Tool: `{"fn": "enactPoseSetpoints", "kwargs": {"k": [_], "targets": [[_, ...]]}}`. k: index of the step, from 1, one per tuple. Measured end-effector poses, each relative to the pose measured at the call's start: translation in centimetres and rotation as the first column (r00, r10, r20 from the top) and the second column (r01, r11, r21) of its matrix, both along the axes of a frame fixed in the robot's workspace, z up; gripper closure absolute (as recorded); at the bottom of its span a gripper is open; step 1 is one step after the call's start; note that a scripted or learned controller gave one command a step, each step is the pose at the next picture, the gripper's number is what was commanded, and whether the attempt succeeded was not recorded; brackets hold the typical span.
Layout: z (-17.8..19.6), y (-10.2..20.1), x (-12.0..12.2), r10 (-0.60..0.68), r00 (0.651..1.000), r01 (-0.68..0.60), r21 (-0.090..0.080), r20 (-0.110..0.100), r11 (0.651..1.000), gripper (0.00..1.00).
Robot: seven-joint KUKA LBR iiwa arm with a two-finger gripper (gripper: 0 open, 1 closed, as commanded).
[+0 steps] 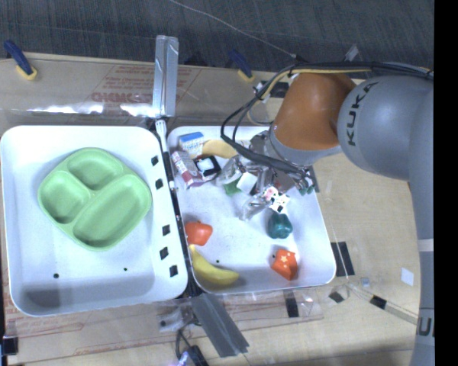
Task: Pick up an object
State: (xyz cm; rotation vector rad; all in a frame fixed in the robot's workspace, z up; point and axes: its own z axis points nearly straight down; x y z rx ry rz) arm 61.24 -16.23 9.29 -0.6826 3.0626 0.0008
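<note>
My gripper point(258, 191) hangs low over the upper middle of the right bin point(320, 227), below the grey arm and its orange band point(309, 113). Right by it lie a small green piece point(233, 187) and a white item with red marks point(275, 198). A dark teal object point(279, 225) sits just below the gripper. An orange-red object point(285, 263) lies near the bin's front right. A banana point(214, 272) rests at the front left, with an orange piece point(200, 233) above it. The arm hides part of the bin's back.
At the right bin's back left are a blue-and-white box point(191, 139), a red-and-white packet point(185, 166), a yellow item point(216, 149) and a black item point(208, 168). The left bin point(23, 280) holds a green divided plate point(95, 197). Cables point(240, 124) loop near the wrist.
</note>
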Motion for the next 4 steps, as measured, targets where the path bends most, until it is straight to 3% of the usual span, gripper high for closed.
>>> {"fn": "enactPoseSetpoints", "kwargs": {"k": [1, 2, 3, 4], "targets": [[0.1, 5.1, 0.2, 0.002, 1.000, -0.002, -0.007, -0.002, 1.000, 0.00], [-0.1, -0.6, -4.2, 0.099, 0.995, -0.099, -0.002, -0.005, 0.995, 0.00], [-0.1, -4.8, -9.4, 0.015, 1.000, -0.015, 0.000, -0.004, 1.000, 0.00], [-0.2, -0.7, -10.2, -0.134, 0.991, 0.134, 0.000, -0.006, 0.991, 0.00]]}}
